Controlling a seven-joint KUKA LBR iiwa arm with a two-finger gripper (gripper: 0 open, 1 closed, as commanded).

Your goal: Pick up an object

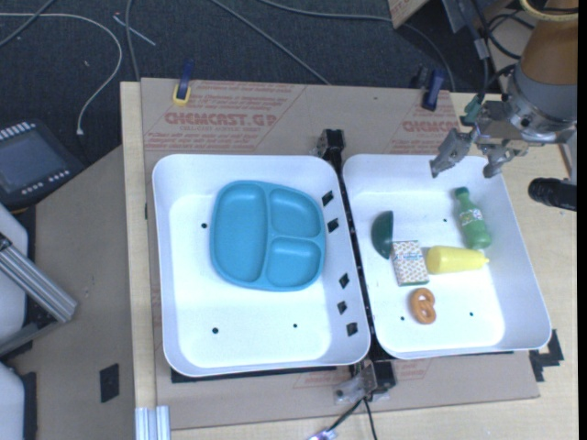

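5 objects lie in the right bin point(523, 324): a green bottle point(472, 219), a yellow piece point(454, 259) touching a small box point(408, 262), a dark green piece point(382, 232) just left of the box, and a pretzel point(422, 305) nearest the camera. Above the bin's far edge, the gripper point(472, 158) hangs with fingers spread, holding nothing. A blue divided plate point(268, 235) sits in the left bin point(183, 328)
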